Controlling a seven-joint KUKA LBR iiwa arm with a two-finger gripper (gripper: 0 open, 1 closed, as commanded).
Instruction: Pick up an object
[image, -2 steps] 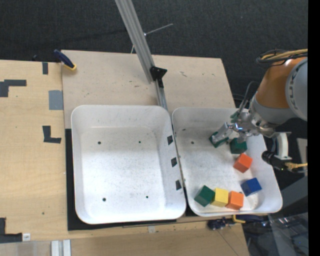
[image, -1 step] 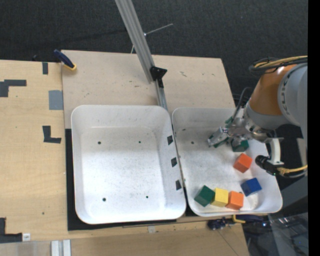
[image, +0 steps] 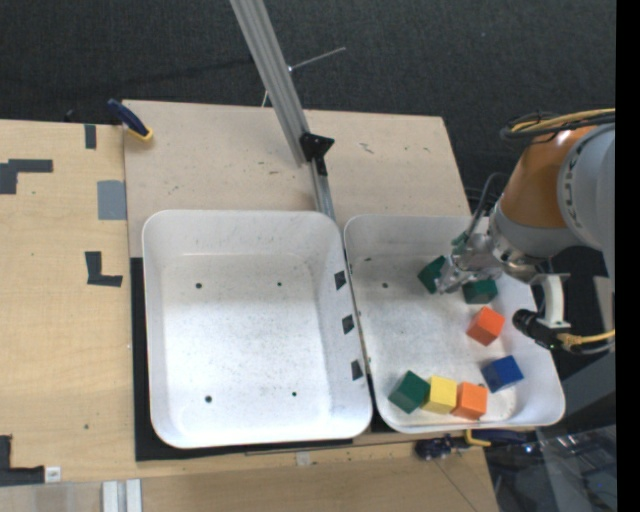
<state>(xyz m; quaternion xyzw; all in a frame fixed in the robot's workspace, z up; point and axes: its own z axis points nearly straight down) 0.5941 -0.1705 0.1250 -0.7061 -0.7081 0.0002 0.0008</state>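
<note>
Hand (image: 458, 277) low in right bin (image: 400, 240), grip unclear between two dark green blocks (image: 432, 273), plywood bench (image: 220, 160), dark floor.

Two bins (image: 160, 300) side by side on a bench (image: 240, 150). In the right bin (image: 400, 330): three blocks (image: 440, 394) in a row along the near wall, two more (image: 494, 350) just behind, another two (image: 455, 280) farther back under the gripper (image: 462, 272).

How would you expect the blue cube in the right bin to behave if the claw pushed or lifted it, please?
The blue cube has flat faces and square edges, so it would probably slide rather than roll. It looks rigid and small, so it is likely light and should keep its shape when squeezed. It lies apart from its neighbours, so a push may simply shift it across the right bin.
</note>
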